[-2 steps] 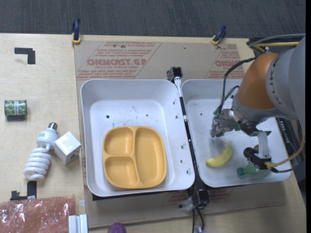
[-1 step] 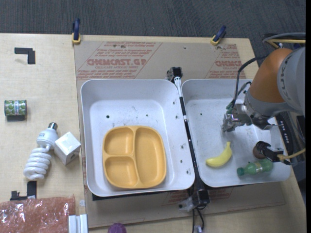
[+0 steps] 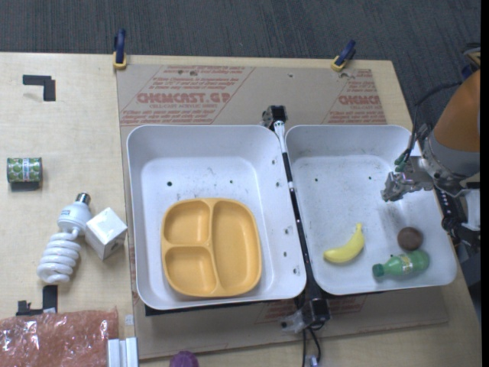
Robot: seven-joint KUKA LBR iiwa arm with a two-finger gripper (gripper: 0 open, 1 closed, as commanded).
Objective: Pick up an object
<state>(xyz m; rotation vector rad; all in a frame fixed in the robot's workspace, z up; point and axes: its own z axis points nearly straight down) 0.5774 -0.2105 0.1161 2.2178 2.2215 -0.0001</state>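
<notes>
In the right bin [image 3: 344,159] lie a yellow banana [image 3: 345,245], a small brown round object [image 3: 410,238] and a green bottle [image 3: 401,265] on its side, all near the front right. My gripper [image 3: 393,186] hangs at the bin's right side, above and behind the brown object, with nothing visible between its fingers. Whether they stand open or shut is unclear from this angle.
The left bin [image 3: 153,159] holds a yellow divided plate [image 3: 212,246]. Outside the bins on the left lie a spiral light bulb [image 3: 63,245], a white cube [image 3: 106,232], a small green can [image 3: 24,171] and a pink bag [image 3: 57,341].
</notes>
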